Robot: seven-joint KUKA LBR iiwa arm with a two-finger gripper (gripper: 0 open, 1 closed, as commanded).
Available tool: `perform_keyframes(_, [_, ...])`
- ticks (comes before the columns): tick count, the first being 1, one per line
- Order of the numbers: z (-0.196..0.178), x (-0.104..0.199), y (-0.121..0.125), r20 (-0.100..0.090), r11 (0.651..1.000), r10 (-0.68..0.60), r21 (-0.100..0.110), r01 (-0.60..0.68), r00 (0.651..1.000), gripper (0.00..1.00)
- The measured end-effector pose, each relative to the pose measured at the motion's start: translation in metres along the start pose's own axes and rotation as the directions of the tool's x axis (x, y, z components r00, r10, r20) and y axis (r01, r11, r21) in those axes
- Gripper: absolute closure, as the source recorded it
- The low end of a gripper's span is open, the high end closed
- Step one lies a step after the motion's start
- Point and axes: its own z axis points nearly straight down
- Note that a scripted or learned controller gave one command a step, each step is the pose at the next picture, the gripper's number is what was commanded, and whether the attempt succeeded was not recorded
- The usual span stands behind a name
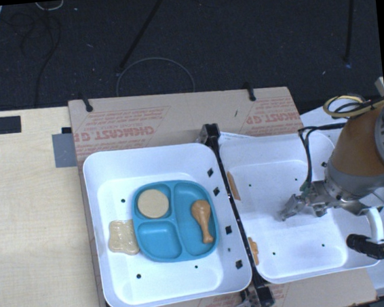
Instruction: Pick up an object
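The left bin [105, 172] holds a blue sectioned tray [166, 244]. A round tan disc [152, 202] lies in the tray's upper-left section and a brown drumstick [203, 220] in its right section. A pale toast-like piece [122, 237] lies on the bin floor against the tray's left edge. My gripper [302, 213] hangs low over the right bin [285, 259], far from these objects. Its fingers are spread open with nothing between them.
A black divider [227, 200] separates the two bins. Thin brown pieces rest against the right bin's left wall, one [233, 184] high up and one [254, 250] lower down. The arm's orange band [358, 145] overhangs the right bin's right side, with cables beside it.
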Motion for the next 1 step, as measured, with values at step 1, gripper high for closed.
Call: perform_keyframes(1, [-0.0127, -0.0015, 0.0005, 0.001, 1.0, 0.004, -0.002, -0.004, 1.0, 1.0])
